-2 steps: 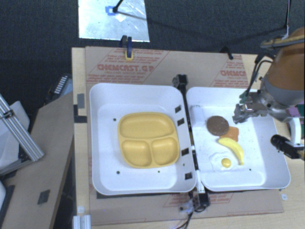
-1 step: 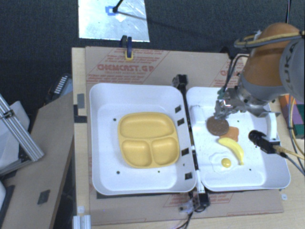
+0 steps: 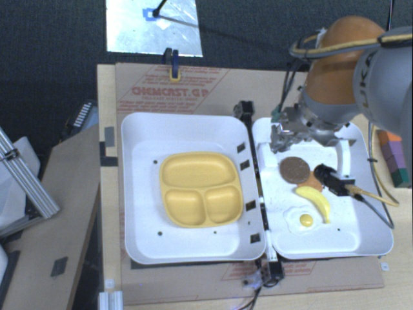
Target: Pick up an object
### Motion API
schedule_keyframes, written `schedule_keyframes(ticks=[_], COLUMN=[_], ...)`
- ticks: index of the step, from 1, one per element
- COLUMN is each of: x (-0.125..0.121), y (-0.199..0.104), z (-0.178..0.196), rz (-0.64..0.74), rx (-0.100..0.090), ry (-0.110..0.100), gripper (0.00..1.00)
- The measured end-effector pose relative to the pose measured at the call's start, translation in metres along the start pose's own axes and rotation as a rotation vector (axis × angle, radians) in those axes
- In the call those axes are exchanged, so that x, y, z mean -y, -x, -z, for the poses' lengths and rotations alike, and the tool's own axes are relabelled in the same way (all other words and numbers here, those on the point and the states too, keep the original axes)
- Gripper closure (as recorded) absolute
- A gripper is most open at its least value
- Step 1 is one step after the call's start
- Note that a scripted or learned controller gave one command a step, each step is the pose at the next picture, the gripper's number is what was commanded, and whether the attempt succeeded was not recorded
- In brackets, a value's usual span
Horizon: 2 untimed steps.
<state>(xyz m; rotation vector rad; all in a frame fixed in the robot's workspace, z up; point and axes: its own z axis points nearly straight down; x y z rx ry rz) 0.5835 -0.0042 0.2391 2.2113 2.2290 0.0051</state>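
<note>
- Well, your gripper (image 3: 282,139) hung over the far left corner of the right bin (image 3: 369,239), on the grey arm (image 3: 387,76) that reached in from the right.
- You could not tell from this slant how wide it stood, or whether it had hold of anything.
- 3 things to pick lay in that bin: a brown round disc (image 3: 294,170) just below the gripper in the view, a banana (image 3: 316,202) nearer the front, and a fried egg (image 3: 302,221) just beside the banana.
- The left bin (image 3: 139,173) held 1 yellow tray (image 3: 197,187) with 3 compartments, lying flat, well apart from the gripper.
</note>
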Motion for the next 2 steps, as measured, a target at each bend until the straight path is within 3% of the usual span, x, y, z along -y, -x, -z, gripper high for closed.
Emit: schedule_keyframes(ticks=[1, 2], x=[-0.015, -0.034], y=[-0.06, -0.1], z=[-0.002, -0.012], rz=[0.002, 0.0], rx=[0.0, 0.0], ry=[-0.001, -0.001], gripper=[1.0, 1.0])
